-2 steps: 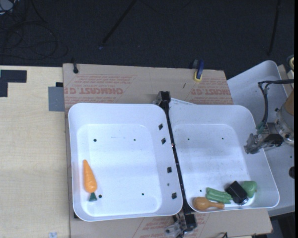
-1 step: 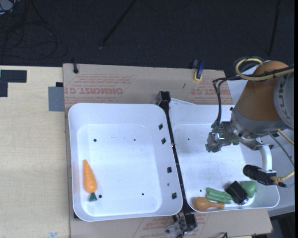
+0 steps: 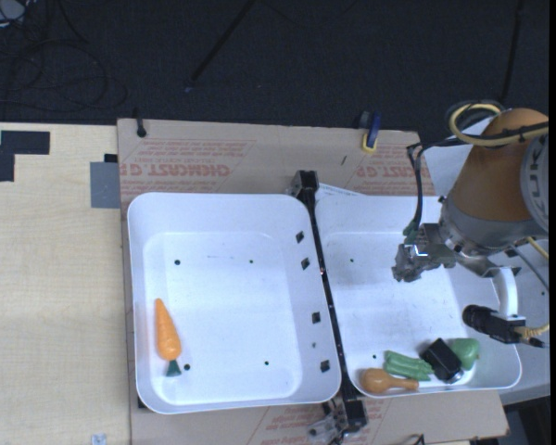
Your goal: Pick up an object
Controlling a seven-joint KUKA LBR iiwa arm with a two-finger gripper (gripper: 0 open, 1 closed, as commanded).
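Note:
An orange carrot (image 3: 167,332) with a green stem lies in the left bin (image 3: 218,216) near its front left corner. In the right bin (image 3: 371,248), along the front wall, lie an orange-tan pear-shaped toy (image 3: 385,381), a green pod-like toy (image 3: 408,365), a black block (image 3: 442,359) and a green piece (image 3: 465,349). My gripper (image 3: 410,265) hangs over the right side of the right bin, above and behind those objects, with nothing visible between its fingers.
A black divider (image 3: 317,286) runs between the two bins. The arm's orange band (image 3: 500,170) and cables fill the right side. Cardboard (image 3: 222,151) lies under the bins; a blue clip (image 3: 371,133) sits at its back edge.

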